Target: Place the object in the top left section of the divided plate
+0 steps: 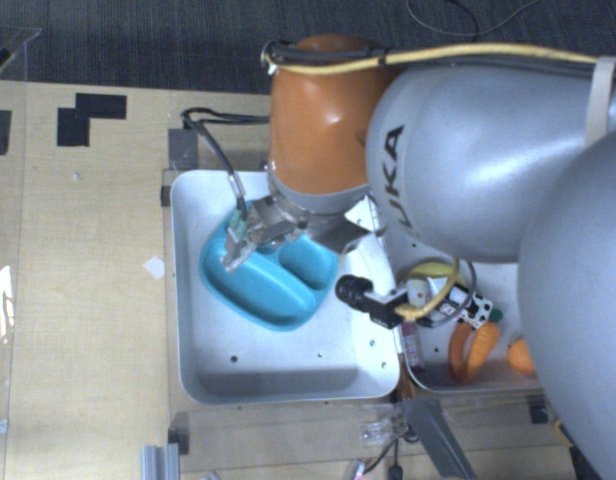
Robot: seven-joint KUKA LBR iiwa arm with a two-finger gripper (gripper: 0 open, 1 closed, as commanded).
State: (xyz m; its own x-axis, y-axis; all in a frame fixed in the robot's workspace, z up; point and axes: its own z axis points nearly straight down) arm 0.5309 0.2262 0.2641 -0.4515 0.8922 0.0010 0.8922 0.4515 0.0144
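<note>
Hovering gripper (238, 243) over blue divided plate (273, 280), long axis diagonal

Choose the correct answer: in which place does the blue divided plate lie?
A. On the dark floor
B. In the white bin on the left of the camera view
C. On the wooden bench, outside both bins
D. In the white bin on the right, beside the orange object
B. The blue divided plate rests on the floor of the left white bin, under the arm's tool; the orange object sits in the other bin.
</note>
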